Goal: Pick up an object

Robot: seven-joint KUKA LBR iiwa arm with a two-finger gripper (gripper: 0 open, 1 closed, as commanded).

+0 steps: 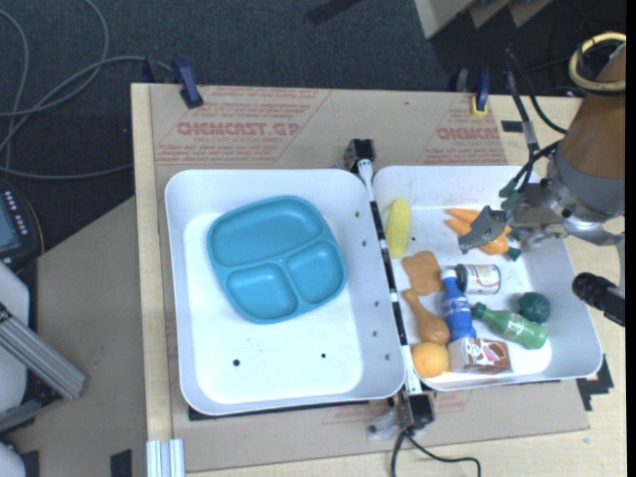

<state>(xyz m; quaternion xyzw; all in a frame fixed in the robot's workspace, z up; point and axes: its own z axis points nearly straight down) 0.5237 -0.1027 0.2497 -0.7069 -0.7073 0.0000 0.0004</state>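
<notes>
My gripper [490,230] hangs over the back of the right bin [576,361], just above and right of an orange carrot [459,221]. A bit of orange shows under it, and I cannot tell whether that is held. A yellow corn cob [397,225] lies at the bin's left wall. In front of the gripper lie a small can [483,278], a blue bottle [457,309], a green bottle [513,327] and a dark green broccoli [535,306]. A brown bread slice [421,270], a drumstick [428,318], an orange fruit [429,360] and a brown packet [487,355] fill the front left.
The left bin [288,371] holds a blue divided plate [276,257]. A black divider clip [360,153] sits between the bins at the back. Blue clamps [185,80] grip the bench's far edge. The arm [596,157] comes in over the right bin's right side.
</notes>
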